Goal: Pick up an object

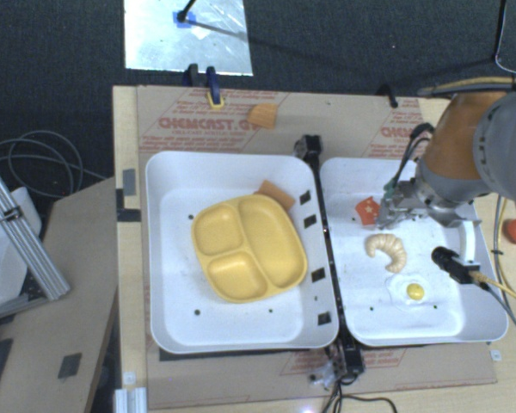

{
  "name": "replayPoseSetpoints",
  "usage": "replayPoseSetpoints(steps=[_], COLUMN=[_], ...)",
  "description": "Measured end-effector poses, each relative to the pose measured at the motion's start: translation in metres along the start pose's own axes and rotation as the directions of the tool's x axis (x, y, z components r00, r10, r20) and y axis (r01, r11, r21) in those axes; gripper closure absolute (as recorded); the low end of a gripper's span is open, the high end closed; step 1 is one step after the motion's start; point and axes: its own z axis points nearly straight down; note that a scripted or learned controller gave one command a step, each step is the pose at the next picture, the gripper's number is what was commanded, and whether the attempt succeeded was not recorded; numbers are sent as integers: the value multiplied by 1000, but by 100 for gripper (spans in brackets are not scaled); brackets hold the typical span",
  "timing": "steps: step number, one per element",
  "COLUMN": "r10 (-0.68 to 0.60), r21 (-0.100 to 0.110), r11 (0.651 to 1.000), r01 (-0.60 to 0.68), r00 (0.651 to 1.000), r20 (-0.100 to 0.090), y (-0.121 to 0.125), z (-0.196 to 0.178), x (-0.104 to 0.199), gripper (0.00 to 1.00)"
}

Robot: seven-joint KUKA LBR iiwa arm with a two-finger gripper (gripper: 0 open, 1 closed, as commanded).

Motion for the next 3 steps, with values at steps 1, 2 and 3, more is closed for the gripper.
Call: replayPoseSetpoints(steps=[1,2,3], r10=[0,0,-2], r21=[0,7,2], r11=[1000,1000,1000], r01=[0,0,2], r00=[1000,1000,1000], r20=[0,-4,0], y=[0,-105,-48], z=[0,-43,-14], x=[0,50,47], gripper=[0,0,0])
